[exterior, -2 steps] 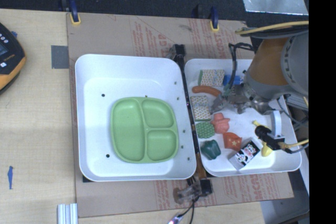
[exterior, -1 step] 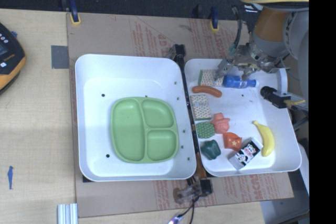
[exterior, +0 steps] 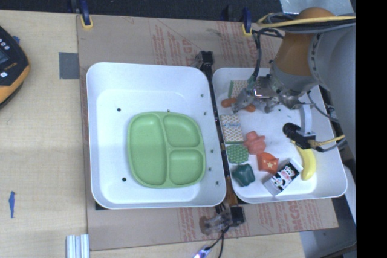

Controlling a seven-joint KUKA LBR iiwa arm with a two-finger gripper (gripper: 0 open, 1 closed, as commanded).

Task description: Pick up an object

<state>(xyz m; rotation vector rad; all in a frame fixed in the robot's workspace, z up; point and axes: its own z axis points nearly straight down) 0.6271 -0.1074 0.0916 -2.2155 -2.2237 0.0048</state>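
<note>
We take the small orange piece [exterior: 227, 102] at the upper left of the right bin [exterior: 329, 190] as the likeliest target, since it lies just at nine o'clock from the gripper [exterior: 249, 101]; nothing shows it lifted, and it looks to rest on the bin floor. Whether the claw is spread or pressed together we cannot tell, as the wrist hides most of it.

Moving outward toward six o'clock, a patterned cloth [exterior: 230, 127] lies below, then a green netted piece [exterior: 237, 154] and a dark green object [exterior: 244, 174]. At four o'clock from the gripper sit a pink toy [exterior: 255, 142], a red-orange block [exterior: 268, 162], a black-and-white box [exterior: 283, 176] and a banana [exterior: 308, 164].

The left bin [exterior: 109, 78] holds a green divided plate [exterior: 165, 149].

We judge the task barely begun: the arm [exterior: 326, 51] is down among the objects, but grasp and lift remain.
</note>
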